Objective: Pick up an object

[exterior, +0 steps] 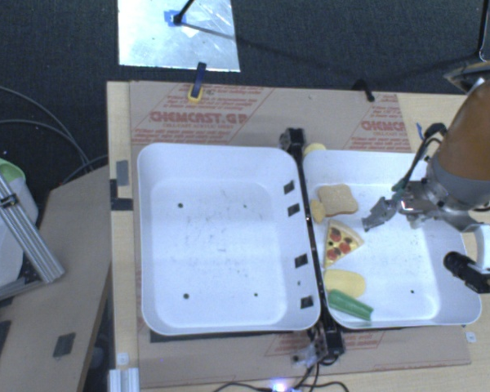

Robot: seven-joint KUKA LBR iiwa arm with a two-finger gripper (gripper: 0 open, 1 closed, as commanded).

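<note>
Right bin (408, 296) held all the candidates, bunched along its 9 o'clock wall: a tan bread slice (337, 199) at about 10 o'clock, a pizza wedge (341, 242) just below it, then a pale yellow piece (345, 282) and a green pod-like piece (350, 305) touching each other toward 7 o'clock. A small yellow item (314, 149) sat up at the bin's 11 o'clock corner, half hidden by the divider. Left bin (220, 243) showed bare white floor with a few dark specks.

Tool (377, 216) hung over the right bin's middle, at 3 o'clock from the bread slice and pizza wedge, close to both, touching neither. It looked slightly spread with nothing in it, but it was small and blurred there, so cannot tell.

Handling, my guess: these looked like toy food, light, stiff plastic or foam, smooth and probably a bit slippery. All lay flat and thin, so little height to pinch. Bread slice seemed the best bet, taken across its narrower width by the edges. Pizza wedge tapers, so it should be gripped near the wide crust end. The touching pair risked a double grab.

Writing: the brown board (204, 113) on the surface read "CHEMCAST GP" in red, repeated at the 1 o'clock corner, partly cut off.
</note>
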